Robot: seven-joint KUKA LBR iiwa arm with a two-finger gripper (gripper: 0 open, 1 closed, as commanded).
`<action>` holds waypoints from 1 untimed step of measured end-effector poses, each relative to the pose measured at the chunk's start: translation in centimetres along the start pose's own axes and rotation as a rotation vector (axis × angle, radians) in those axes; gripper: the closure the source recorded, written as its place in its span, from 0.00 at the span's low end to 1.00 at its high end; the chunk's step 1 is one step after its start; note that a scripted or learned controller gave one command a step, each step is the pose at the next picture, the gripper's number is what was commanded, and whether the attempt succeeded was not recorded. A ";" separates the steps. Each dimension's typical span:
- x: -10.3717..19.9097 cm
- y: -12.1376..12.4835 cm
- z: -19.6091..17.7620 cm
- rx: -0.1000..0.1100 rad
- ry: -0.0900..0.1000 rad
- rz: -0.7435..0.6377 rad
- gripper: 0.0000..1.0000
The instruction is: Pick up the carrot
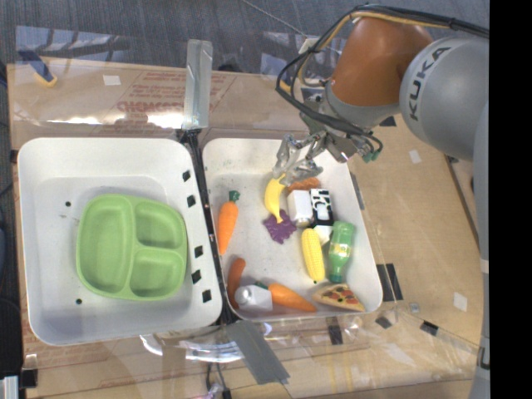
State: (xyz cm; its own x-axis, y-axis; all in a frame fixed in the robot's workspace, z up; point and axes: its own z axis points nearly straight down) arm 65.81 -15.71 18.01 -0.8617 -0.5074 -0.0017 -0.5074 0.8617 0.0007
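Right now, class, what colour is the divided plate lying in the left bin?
Light green, seen clearly in the camera view: the divided plate lies in the white left bin.

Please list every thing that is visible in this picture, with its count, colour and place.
Bins: 2, white, side by side on the bench.
Divided plate: 1, green, left bin.
Carrots: 3, orange, right bin: one by the left wall, two near the front.
Banana: 1, yellow, right bin, below the gripper.
Grapes: 1 bunch, purple, middle.
Corn cob: 1, yellow.
Bottle: 1, green, beside the corn.
Pizza slice: 1, front right corner.
Gripper: 1, metal, over the right bin's back.
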 end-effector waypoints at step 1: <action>2.7 -4.8 -9.9 0.012 -0.006 -0.012 1.00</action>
State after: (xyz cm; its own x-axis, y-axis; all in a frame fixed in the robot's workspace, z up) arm 65.86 -21.24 27.90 -0.8556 -0.5175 -0.0078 -0.5174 0.8557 -0.0115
